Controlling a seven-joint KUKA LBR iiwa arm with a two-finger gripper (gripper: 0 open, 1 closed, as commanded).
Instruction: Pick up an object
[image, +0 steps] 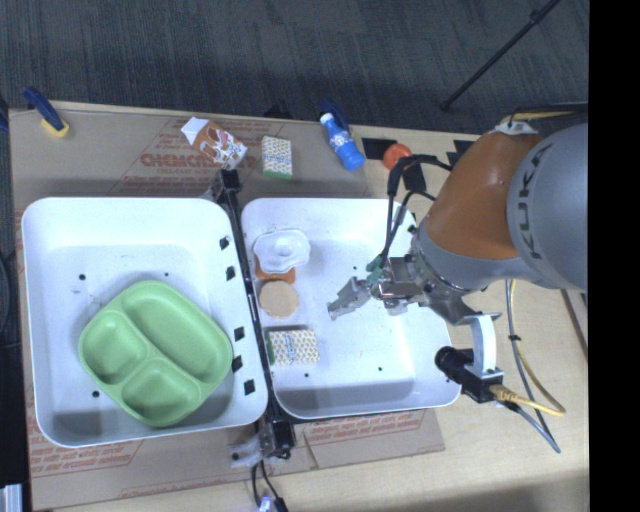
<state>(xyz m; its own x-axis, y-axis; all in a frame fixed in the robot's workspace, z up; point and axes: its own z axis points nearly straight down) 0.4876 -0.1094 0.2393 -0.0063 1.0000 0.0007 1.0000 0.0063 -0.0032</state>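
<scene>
Nearest the camera, the cardboard sheet (370, 435) under the bins has red print along its edge, too small and skewed to read. On it sit the two shallow white plastic bins side by side. The left white bin (45, 330) holds a light green plastic plate with three compartments (155, 350), lying flat toward the near side.

In the right white bin (400, 385), along its left wall, there's a small square packet with a speckled green and yellow pattern (292, 346) closest to us, then a round tan disc, cookie-looking (279, 298), just behind it, then a small orange cup with a white lid (280, 250). No readable label on any of those.

The grey metal jaws (345, 297) hover over the middle of the right bin, right of the tan disc and apart from it. Can't tell if they're apart or together; nothing is visibly between them. The grey arm with the orange band (490, 205) comes in from the right, and part of its maker's lettering shows on the grey casing.

Farther back on the desk (110, 125): red block lettering on the cardboard (can't make it out), a crumpled orange and white snack wrapper (213, 143), another small speckled packet (276, 157), a blue and white bottle on its side (342, 141), and a yellow and blue clamp (46, 112) at the far left corner.
</scene>
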